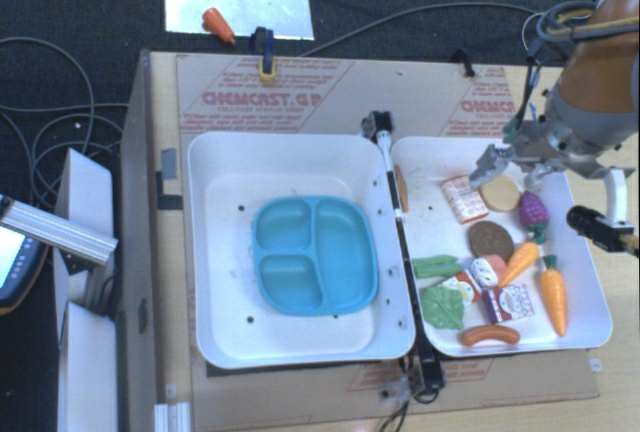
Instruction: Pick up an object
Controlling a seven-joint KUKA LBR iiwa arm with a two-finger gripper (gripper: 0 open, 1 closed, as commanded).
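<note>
My gripper (511, 170) hangs over the far part of the right bin (590, 320), its fingers spread open with nothing between them. Just below it lie a tan round biscuit (500, 194), a red-and-white packet (464, 199) and a purple fruit (533, 210). Nearer the front are a brown patty (491, 240), two carrots (553, 295) (519, 263), a small can (484, 272), a red carton (516, 302), green leaves (443, 305) and a sausage (488, 335).
The left bin (225, 170) holds a blue compartment plate (315, 255). A thin tan stick (401, 188) lies against the divider between the bins. A clamp (265, 55) sits at the board's back edge, and cables run across the dark floor behind.
</note>
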